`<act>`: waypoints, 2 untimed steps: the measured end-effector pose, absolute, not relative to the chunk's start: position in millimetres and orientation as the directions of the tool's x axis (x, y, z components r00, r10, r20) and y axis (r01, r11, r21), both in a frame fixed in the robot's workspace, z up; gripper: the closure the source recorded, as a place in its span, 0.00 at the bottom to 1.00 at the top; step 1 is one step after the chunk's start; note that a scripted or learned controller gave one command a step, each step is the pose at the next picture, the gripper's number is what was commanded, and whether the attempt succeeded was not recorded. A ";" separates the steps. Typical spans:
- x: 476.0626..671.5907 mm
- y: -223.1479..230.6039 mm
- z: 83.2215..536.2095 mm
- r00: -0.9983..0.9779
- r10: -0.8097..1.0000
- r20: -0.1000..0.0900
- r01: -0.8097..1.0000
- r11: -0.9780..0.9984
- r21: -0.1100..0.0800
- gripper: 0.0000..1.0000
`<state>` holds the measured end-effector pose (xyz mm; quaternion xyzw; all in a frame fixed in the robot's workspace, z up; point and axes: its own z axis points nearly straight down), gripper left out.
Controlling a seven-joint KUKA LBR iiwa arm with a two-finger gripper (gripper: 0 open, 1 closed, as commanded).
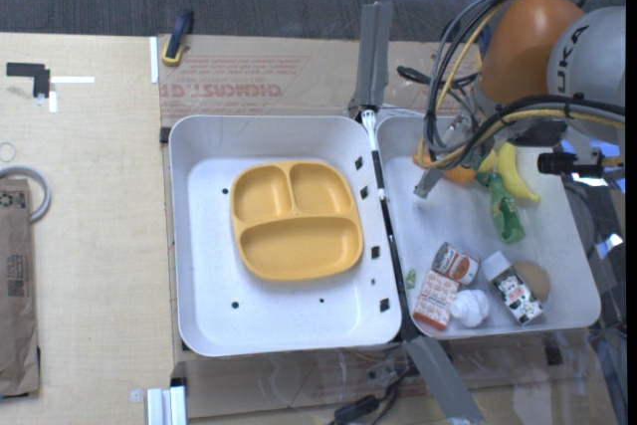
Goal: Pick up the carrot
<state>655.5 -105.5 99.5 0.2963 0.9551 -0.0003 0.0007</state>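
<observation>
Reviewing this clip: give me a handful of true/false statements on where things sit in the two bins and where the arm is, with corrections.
1. The yellow divided plate lies in the left bin. True.
2. The banana lies on the plate. False: it lies in the right bin, near the far side.
3. The arm hangs over the right bin's far end. True.
4. The small packages sit in the left bin. False: they cluster at the right bin's near end.
5. An orange thing, likely the carrot, lies partly hidden under the cables. True.

"kuka" on the arm [597,55]
</observation>
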 end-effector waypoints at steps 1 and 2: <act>645.5 -148.6 201.8 -0.894 0.449 -0.006 0.449 0.894 0.001 0.00; 605.5 -115.6 170.7 -0.971 0.237 -0.002 0.237 0.971 0.000 0.00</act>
